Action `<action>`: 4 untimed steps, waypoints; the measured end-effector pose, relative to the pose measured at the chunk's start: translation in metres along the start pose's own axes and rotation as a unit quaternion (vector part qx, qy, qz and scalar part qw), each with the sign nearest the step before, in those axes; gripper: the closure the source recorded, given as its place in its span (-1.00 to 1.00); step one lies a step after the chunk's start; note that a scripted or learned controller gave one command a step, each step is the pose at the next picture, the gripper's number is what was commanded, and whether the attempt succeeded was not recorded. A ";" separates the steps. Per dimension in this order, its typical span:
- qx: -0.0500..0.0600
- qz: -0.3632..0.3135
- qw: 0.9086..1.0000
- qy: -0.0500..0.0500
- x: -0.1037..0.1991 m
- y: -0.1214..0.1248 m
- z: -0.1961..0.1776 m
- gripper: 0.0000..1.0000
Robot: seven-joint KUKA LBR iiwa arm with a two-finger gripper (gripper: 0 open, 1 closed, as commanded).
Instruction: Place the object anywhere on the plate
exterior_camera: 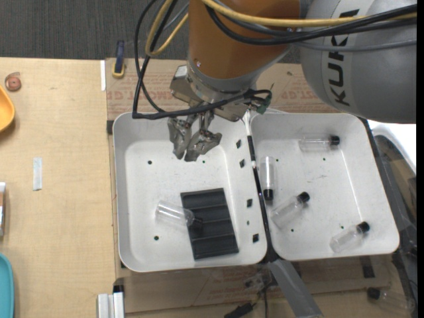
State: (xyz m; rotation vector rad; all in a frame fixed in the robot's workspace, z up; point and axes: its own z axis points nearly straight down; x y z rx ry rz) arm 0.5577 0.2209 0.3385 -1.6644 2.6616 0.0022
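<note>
Task appears near complete: a clear vial (174, 214) rests partly on the dark ribbed plate (211, 222), at its nine o'clock edge, while the gripper (193, 141) hangs at the plate's twelve o'clock, fingers near-closed and holding nothing.

Two white bins, left (132, 177) and right (371, 177). One dark ribbed plate (212, 227) in the left bin. Five clear vials with black caps: one (173, 214) in the left bin, four in the right bin (318, 142) (267, 176) (290, 207) (348, 237).
</note>
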 end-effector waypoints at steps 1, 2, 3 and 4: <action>0.000 -0.131 0.991 -0.001 0.038 0.061 -0.080 1.00; 0.001 -0.229 0.973 -0.001 0.031 0.072 -0.079 1.00; -0.001 -0.332 0.943 0.000 0.023 0.066 -0.022 1.00; -0.003 -0.596 0.803 0.000 0.011 0.040 0.074 1.00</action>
